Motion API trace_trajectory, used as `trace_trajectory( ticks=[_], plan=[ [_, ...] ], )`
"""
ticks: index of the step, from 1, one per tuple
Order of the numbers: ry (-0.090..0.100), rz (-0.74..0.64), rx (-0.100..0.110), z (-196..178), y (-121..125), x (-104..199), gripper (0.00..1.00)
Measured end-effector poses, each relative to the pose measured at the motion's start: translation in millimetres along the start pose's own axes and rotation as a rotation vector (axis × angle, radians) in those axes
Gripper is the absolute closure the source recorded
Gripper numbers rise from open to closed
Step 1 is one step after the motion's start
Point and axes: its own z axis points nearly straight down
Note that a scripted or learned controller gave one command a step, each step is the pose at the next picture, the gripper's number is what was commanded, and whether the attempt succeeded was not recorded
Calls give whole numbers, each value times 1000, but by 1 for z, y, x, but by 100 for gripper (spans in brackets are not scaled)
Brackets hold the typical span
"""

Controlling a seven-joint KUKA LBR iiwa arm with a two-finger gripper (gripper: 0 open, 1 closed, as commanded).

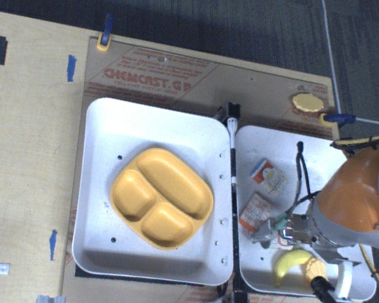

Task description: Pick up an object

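A big grey robot arm with an orange band [356,195] reaches in from the right and hangs low over the right white bin [278,144]. Its pincer [290,229] points down into the middle of that bin, but the arm covers it, so I cannot tell how it stands or if it has anything. Just below the pincer lies a yellow toy banana [288,262], with a small tan and yellow toy [316,266] touching its right end. A small white and orange packet [267,174] lies higher up in the same bin, and a crumpled printed packet [257,211] lies just left of the pincer. The left white bin [102,132] holds a yellow plastic plate with three hollows [161,196], and both bins sit on a brown cardboard sheet [152,75] on the pale wooden bench [15,153]. I think the arm is at the reaching step, coming close to something to grab, and nothing looks lifted yet. The banana and the crumpled packet are the nearest things to pick. Next the pincer needs to sit right over one thing, go down around it, squeeze, and lift straight up. The things lie close together, so it could bump one or grab two.
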Motion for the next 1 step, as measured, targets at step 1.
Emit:
trace_trajectory(
  ticks=[1],
  plan=[
    [0, 0, 0, 0, 0, 0, 0]
  ],
)
